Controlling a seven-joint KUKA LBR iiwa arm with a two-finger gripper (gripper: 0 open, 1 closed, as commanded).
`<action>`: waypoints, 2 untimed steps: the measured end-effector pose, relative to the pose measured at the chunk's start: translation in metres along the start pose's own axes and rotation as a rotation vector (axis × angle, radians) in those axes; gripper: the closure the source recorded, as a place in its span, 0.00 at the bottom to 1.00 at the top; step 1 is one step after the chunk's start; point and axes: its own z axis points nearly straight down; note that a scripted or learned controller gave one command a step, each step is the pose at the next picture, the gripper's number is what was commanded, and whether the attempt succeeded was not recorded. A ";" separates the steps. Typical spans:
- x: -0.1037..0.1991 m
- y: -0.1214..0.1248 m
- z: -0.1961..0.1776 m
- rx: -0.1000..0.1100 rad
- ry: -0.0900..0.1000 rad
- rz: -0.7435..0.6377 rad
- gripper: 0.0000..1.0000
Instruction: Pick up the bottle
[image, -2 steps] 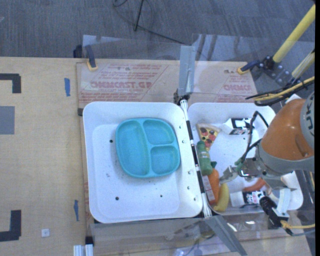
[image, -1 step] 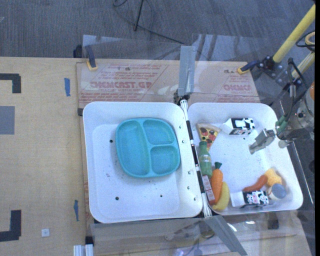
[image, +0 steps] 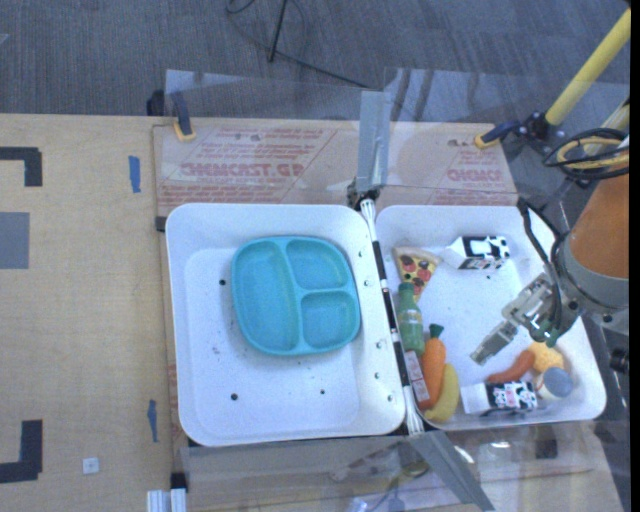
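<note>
two shallow white bins sit side by side on the bench. the left bin (image: 190, 300) holds a teal divided plate (image: 296, 295) with three compartments, lying flat near the bin's middle. the right bin (image: 440, 220) holds the toys. the bottle (image: 410, 315), green with a small red cap, lies along the right bin's left wall, cap end toward the far side. just beyond its cap lies a toy pizza slice (image: 416, 265). just beside the bottle's near end stands out an orange toy carrot (image: 434, 366) with a green top, and a yellow toy banana (image: 447, 393) curves against the carrot's right side near the front wall. toward the far right corner rests a small black-and-white carton (image: 481, 250). another cow-patterned milk carton (image: 512, 397) lies on its side at the front right, with an orange-red chili-shaped toy (image: 515, 366) above it, a yellow lump (image: 546, 355) and a bluish round piece (image: 557, 381) close by. the arm comes in from the right, its orange band at the frame's edge, and the gripper (image: 497, 340) hangs over the right half of the right bin, well apart from the bottle. its metal fingers (image: 489, 348) point down and to the left with nothing visible between them; how far apart they stand i cannot tell from this angle.
</note>
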 end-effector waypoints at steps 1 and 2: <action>-0.062 -0.055 0.112 -0.001 -0.004 0.125 0.00; -0.010 -0.009 0.065 -0.001 -0.003 0.285 0.00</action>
